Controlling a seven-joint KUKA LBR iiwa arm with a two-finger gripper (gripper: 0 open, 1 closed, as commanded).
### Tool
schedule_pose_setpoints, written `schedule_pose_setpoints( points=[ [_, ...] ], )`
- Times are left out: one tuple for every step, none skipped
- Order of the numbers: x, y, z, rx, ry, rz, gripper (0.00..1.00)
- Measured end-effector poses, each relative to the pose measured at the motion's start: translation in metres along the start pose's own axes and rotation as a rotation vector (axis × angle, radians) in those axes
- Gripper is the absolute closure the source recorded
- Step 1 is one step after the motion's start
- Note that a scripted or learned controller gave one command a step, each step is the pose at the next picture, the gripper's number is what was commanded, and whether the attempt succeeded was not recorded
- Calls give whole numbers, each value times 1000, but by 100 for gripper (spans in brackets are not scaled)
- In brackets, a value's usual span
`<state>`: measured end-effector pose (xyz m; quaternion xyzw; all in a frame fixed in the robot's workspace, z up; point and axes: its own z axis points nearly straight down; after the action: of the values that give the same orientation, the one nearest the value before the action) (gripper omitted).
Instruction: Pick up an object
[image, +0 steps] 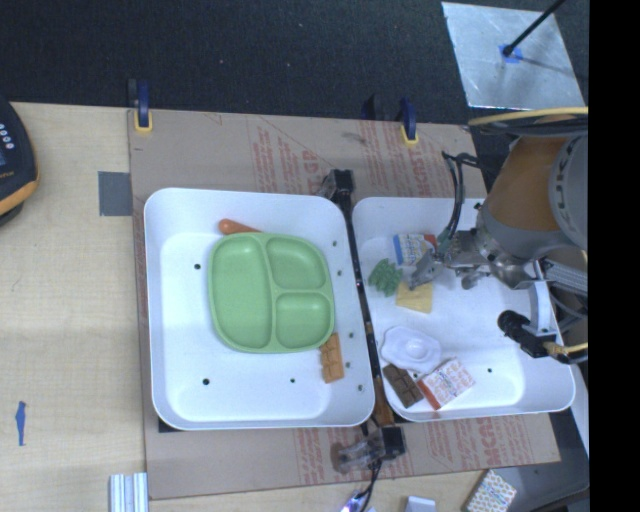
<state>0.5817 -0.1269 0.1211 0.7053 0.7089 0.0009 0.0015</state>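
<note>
Two shallow white bins sit side by side on a brown cardboard sheet (250, 150) laid over the wooden bench (60, 330). Nearest the camera, at the front of the right bin (540, 400), lie a red-and-white packet (447, 382) and, touching its left end, a dark brown bar (401, 383). Just behind them rests a white lidded cup (410, 348). In the left bin (170, 400), an orange-brown block (331, 358) lies beside the front right corner of a green divided plate (270, 292), which occupies the middle of that bin. Further back in the right bin, a yellow wedge (416, 297) lies next to a green leafy toy (384, 275), with a blue-and-white packet (410, 247) just behind them. The gripper (432, 265) is lowered over this cluster, its tip directly above the yellow wedge and close to the blue-and-white packet; whether its fingers are apart or together cannot be told, and no object is visibly held. The grey arm (520, 230) with its orange band enters from the right. Behind the plate, an orange carrot-shaped toy (238, 227) projects from under the plate's far rim. At the far edge of the cardboard, two blue clamps (142, 105) pin the sheet to the bench.
</note>
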Motion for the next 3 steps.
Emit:
schedule_pose_setpoints(
  points=[
    [-11, 76, 25, 1, 1, -3, 0],
    [2, 76, -21, 1, 1, -1, 0],
    [11, 2, 17, 17, 2, 2, 0]
  ],
)
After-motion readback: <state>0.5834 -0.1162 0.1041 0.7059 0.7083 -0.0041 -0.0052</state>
